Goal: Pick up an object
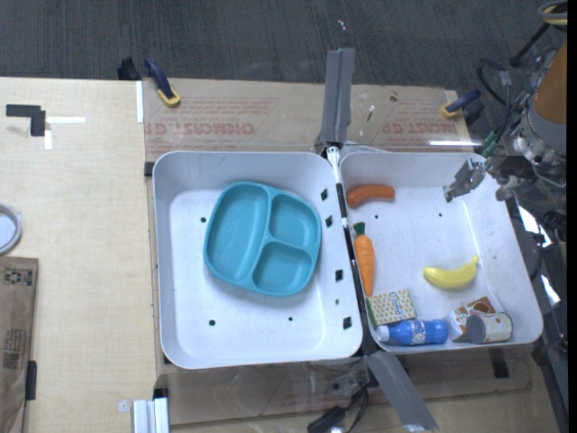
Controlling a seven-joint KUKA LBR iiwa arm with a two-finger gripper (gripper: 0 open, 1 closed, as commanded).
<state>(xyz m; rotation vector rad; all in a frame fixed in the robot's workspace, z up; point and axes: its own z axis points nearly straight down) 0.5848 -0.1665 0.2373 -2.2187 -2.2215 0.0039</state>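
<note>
The right bin [410, 228] holds an orange sausage [370, 194] at its far left and a carrot [364, 258] along its left wall. A yellow banana [452, 274] lies near the middle. Along the near edge are a small printed box [391, 307], a blue bottle [415, 333] lying on its side, and a brown and white can [482, 323]. My gripper [462, 181] hangs over the bin's far right part, well apart from every object, with the banana the nearest below it. Nothing shows in its grasp.
The left bin [180, 269] carries a blue divided plate [263, 239]. A grey post [338, 97] rises behind the divider between the bins. Clamps [162, 84] sit at the back edge, and a tape roll [5, 231] lies on the bench at far left.
</note>
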